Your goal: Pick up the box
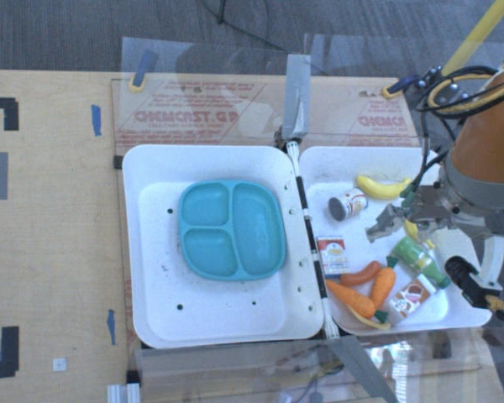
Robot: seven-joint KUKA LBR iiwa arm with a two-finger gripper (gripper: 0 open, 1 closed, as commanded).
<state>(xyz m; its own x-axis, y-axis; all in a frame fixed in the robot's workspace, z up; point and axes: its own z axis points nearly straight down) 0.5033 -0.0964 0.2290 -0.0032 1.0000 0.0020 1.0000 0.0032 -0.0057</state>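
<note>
Progress is looking slight: the box [333, 254] is lying untouched in the right bin [319, 170], hard against the divider [307, 225] between the two bins, so the pick is not yet made. Left of the divider, the left bin [151, 183] is carrying a teal sectioned plate [233, 229]. Just right of the divider sits the box, with a small can [348, 205] above it and a banana [381, 187] further right of that. Below the box, carrots [363, 290] are lying across a second small carton [412, 297], and a green bottle [418, 257] is resting to the right. The tool [393, 222] is hovering right of the divider, apart from the box and nearer the bottle; whether it is wide or narrow I cannot tell. By my reckoning, reaching, closing and lifting are all remaining.
</note>
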